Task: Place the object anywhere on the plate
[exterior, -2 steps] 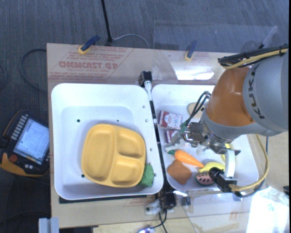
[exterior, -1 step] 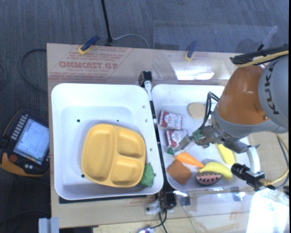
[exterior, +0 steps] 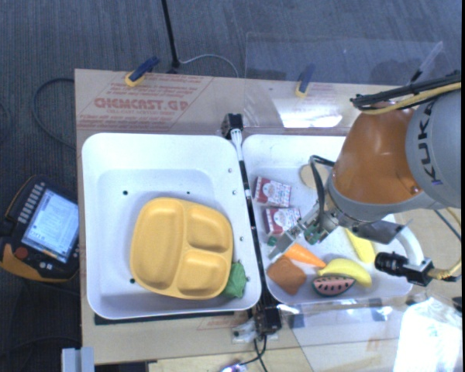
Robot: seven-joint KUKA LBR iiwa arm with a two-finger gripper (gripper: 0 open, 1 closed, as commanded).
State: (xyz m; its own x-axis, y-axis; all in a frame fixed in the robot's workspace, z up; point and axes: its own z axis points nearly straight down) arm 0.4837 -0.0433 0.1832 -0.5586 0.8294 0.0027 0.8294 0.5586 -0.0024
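Grey arm (exterior: 418, 153) w/ orange band reaches in from the right over the right bin (exterior: 252, 208); letters "KU" readable on its grey housing. Gripper (exterior: 308, 235) sits low near the bin's middle, tips just above the orange carrot (exterior: 304, 255), beside the red packets (exterior: 275, 204). Jaws: can't tell spread or pressed together, tips too small and blurred. Nothing visibly between them.

Right bin front edge, left to right: brown-orange block (exterior: 286, 274), watermelon slice (exterior: 332, 285) w/ a yellow banana (exterior: 347, 269) touching its top. Another yellow piece (exterior: 361, 247) just behind, partly under the arm. Packets lie near the bin's left wall; print not legible.

Left bin (exterior: 93, 208): yellow 3-compartment plate (exterior: 183, 247) front-center, tilted. Green item (exterior: 237, 280) peeks from under the plate's front right corner.

Cardboard (exterior: 101, 107) behind the bins reads "CHEMCAST GP" in red, upside-down-ish, approx. Blue clips (exterior: 142, 70) at its back edge. Handheld pendant (exterior: 40, 229) w/ lit screen on the floor, left.
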